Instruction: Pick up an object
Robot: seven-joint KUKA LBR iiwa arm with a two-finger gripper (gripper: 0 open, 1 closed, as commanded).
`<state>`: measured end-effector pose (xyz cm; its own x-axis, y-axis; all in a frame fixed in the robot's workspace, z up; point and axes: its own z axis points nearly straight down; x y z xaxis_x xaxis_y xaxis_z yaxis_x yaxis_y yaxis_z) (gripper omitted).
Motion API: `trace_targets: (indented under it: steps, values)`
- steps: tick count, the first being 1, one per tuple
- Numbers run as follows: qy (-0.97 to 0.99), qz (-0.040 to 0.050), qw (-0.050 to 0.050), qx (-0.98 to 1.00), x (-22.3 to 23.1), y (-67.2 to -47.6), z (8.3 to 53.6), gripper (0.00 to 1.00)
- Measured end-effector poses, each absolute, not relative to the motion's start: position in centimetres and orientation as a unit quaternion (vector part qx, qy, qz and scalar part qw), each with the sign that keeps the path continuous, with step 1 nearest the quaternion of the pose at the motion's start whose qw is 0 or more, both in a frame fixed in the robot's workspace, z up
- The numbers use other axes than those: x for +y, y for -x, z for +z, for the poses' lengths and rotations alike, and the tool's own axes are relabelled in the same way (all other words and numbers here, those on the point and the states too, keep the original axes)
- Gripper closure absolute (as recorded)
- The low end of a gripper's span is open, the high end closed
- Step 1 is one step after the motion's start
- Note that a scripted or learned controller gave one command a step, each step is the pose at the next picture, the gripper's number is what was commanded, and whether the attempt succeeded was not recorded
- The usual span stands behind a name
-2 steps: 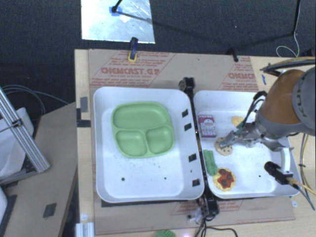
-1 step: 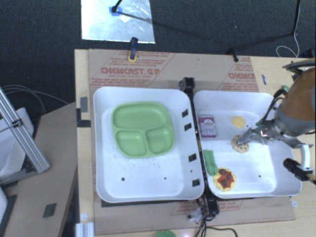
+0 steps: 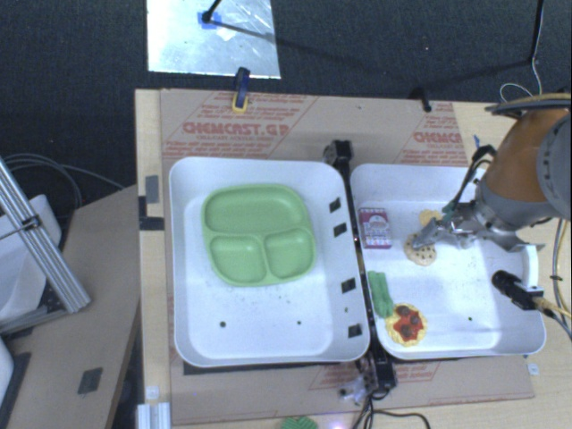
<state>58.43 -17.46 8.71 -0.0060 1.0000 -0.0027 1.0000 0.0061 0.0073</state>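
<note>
**A:** Status on the pick?

**B:** Approach step, I'd say. Gripper [image 3: 420, 239] is low in the right bin [image 3: 514, 324], tips right at the round tan cookie-like piece [image 3: 420, 255] near the middle of that bin. Looks like touching or just above it; can't separate the two from this angle.

**A:** Is it clamped on it?

**B:** Can't tell. The tips are too small and blurred against the piece to say released or clenched. Nothing shows between them, so I won't call it a hold.

**A:** What else is in there?

**B:** Small pink-and-white packet [image 3: 374, 228] near the left wall of that bin, just beside the target area. Green strip [image 3: 380, 293] lower left, and a yellow disc with red topping [image 3: 407, 324] at the lower left corner. Left bin [image 3: 192, 329] has a green divided tray [image 3: 259, 235], well apart from the arm.

**A:** Next move?

**B:** My read: confirm the tips straddle the cookie piece, close, then lift straight up. It's flat and thin, so the tips need to get down to the bin floor or they'll slide over the top.

**A:** Risks?

**B:** Likely a skid toward the packet, or an empty close. Check after the lift.
</note>
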Motion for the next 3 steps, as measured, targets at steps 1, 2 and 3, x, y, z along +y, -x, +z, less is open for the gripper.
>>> trace_targets:
  steps: [1, 2, 3]
  values:
    - [-0.705, 0.0022, 0.004, 0.709, -17.6, -63.5, 8.7, 0.0]
    - [-0.705, 0.0032, 0.004, 0.709, -17.6, -63.5, 9.9, 1.0]
    - [-0.704, 0.003, 0.004, 0.71, -17.6, -63.5, 9.8, 0.0]
